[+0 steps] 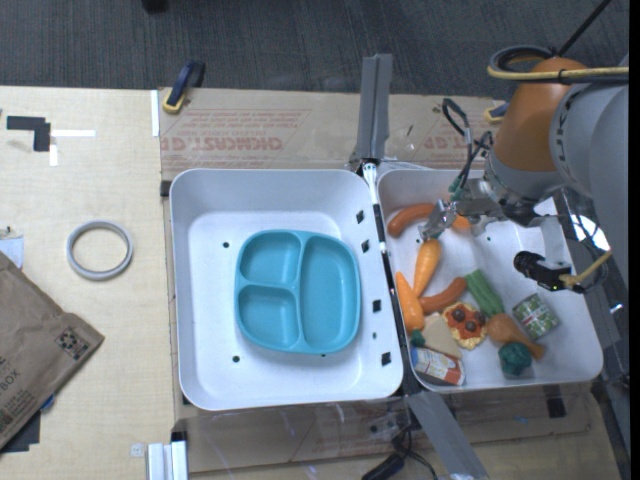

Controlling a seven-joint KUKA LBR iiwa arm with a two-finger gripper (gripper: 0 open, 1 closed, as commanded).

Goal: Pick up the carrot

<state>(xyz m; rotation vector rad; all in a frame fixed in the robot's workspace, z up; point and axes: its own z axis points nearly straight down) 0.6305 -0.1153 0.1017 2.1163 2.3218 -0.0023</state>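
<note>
A single fixed camera looks down at a slant on the counter (80, 168) from above, far enough to take in both white bins (190, 298) whole, with dark floor beyond them at the top.

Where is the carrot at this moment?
The carrot lies in the right bin, near its left wall, just below the gripper. A sausage lies beside its lower end.
</note>
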